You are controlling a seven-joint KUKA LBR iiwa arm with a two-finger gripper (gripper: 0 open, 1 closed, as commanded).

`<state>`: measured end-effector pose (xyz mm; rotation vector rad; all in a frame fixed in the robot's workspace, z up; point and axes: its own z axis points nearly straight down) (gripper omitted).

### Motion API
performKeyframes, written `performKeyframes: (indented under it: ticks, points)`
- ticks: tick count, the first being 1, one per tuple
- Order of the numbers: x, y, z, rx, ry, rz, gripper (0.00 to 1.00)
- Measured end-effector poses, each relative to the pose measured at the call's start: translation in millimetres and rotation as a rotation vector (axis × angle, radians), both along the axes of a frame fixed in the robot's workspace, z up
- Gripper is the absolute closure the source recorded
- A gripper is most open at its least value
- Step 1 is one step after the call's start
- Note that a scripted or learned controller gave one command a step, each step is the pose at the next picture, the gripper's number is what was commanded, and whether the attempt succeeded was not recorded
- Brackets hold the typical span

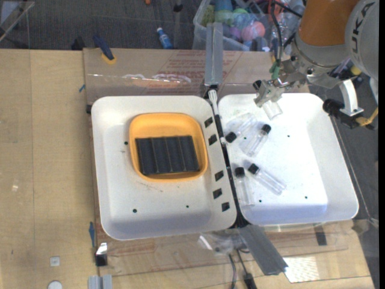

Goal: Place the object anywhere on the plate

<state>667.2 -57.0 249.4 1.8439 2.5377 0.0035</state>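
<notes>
While the arm (337, 23) reaches in from the far right, its claw (269, 95) hangs over the far left corner of the right bin (313, 161). A clear vial (272, 106) shows just under the claw tips, but whether it is pinched or merely lies below cannot be told, nor how the claw stands.

Four more clear vials with black caps lie in the left half of the right bin: one (239, 129) near the dividing wall, one (257, 137) just right of it, one (243, 182) nearer against the wall, and one (265, 177) slanting toward the near right. They lie close together, some nearly touching.

On the left, the other bin (114, 209) holds an orange plate (168, 124) in its middle. A dark ribbed block (167, 155) lies flat on the plate, covering most of its floor.

Both bins sit side by side on the table (42, 161), touching along a black seam. Beyond the table's far edge stands a crate of coloured toys (246, 11).
</notes>
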Motion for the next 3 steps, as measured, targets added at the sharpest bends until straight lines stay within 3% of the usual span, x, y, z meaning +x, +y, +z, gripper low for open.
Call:
performKeyframes:
  ticks: [2, 3]
  points:
    - [-0.4, 15.2, -13.4, 0.001, 0.005, 0.151, 1.0]
    - [0.6, 17.0, 10.9, -0.001, 0.0, 0.241, 1.0]
